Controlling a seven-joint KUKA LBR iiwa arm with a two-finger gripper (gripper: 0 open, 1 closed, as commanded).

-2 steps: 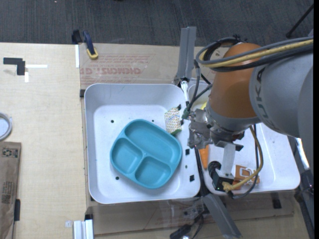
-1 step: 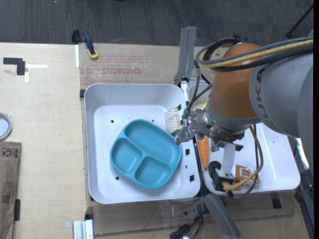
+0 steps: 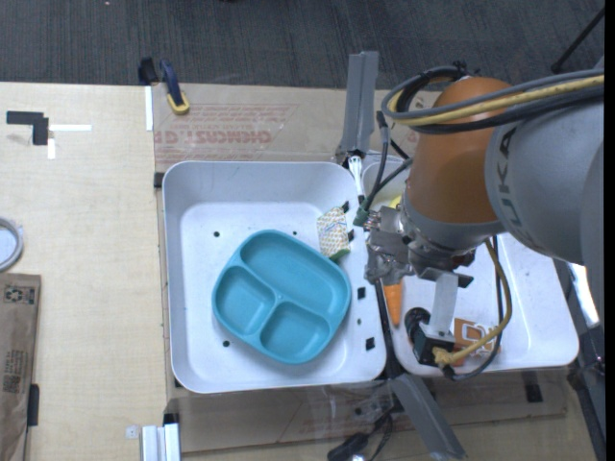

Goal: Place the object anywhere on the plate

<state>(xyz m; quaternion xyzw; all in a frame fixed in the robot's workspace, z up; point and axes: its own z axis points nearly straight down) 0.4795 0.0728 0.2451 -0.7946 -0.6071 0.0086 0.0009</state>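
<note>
1 orange carrot [image 3: 392,301] upright-in-frame beside plate [image 3: 281,297]; jaws [image 3: 389,275] state unclear.

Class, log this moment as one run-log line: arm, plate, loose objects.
arm: over right bin | plate: blue, in left bin | packet: beside plate | orange object: right bin

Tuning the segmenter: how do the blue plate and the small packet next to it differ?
The blue plate is large, plain blue and split into three compartments; the small packet is far smaller, pale and patterned. The plate lies flat mid-bin; the packet sits off its upper right rim, near the bin wall. Both are in the left bin.
</note>
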